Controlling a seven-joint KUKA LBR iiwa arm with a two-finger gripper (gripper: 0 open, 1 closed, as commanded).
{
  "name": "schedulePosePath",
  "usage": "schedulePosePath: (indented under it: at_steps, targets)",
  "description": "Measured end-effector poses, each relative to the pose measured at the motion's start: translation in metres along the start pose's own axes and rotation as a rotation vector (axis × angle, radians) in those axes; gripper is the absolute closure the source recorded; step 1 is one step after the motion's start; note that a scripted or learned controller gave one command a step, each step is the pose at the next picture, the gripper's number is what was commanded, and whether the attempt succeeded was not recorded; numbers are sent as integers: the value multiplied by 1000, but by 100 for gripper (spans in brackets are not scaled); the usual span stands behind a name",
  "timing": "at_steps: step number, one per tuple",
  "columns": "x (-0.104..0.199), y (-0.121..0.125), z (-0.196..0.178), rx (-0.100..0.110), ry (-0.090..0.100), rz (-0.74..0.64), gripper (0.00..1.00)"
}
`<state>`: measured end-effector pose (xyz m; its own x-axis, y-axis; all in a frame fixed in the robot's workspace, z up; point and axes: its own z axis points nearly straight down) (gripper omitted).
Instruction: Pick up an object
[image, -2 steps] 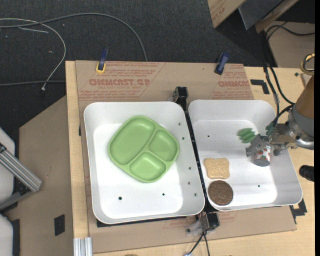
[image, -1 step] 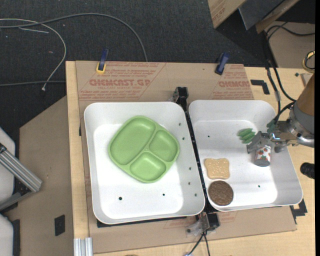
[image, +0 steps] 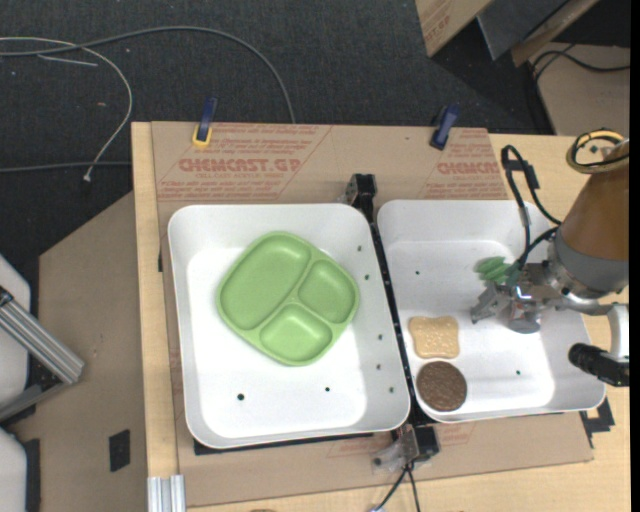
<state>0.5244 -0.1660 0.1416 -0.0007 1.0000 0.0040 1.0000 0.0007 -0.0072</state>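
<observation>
- A green divided plate (image: 288, 297) lies flat in the left bin (image: 190, 330), roughly in its middle. It has rounded corners and three compartments, and sits turned at a slant to the bin's walls.
- A tan slice of toast (image: 435, 337), squarish with soft corners, lies flat in the right bin (image: 440, 225), close to its left wall.
- A round brown patty (image: 441, 386) lies flat just on the near side of the toast, by the near left corner of the right bin; the two look almost touching.
- A small green object (image: 492, 267) lies farther right in the right bin; its shape is too small to make out.
</observation>
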Motion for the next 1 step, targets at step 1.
schedulePosePath:
  at_steps: [1]
  targets:
    - [0,0,52,-5,-3,2,0]
